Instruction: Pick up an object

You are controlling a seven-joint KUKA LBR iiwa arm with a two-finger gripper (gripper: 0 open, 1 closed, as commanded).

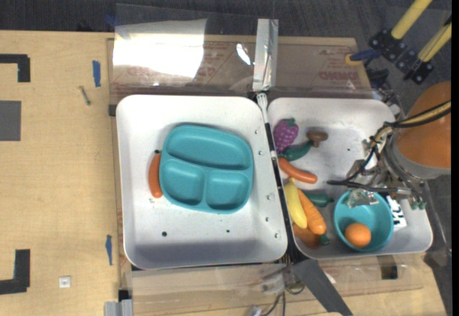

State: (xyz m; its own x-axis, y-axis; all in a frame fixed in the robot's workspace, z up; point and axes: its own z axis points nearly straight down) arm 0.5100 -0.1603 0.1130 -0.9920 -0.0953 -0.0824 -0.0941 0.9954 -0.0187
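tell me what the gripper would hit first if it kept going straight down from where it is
Probably the teal bowl holding an orange: the gripper hangs just above its rim, though depth is hard to judge.

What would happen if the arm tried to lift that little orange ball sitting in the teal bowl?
The orange ball looks round and smooth, so it would probably roll or slip out of a pinch. It resembles a hollow toy fruit, likely light. The teal bowl cups it, so a nudge should only roll it against the wall.

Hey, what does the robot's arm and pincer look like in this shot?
The arm enters from the right as a rounded orange band over a grey collar. Below it, the pincer is a cluster of thin dark metal parts and wiring, with a small black-and-white marked tag beside the teal bowl.
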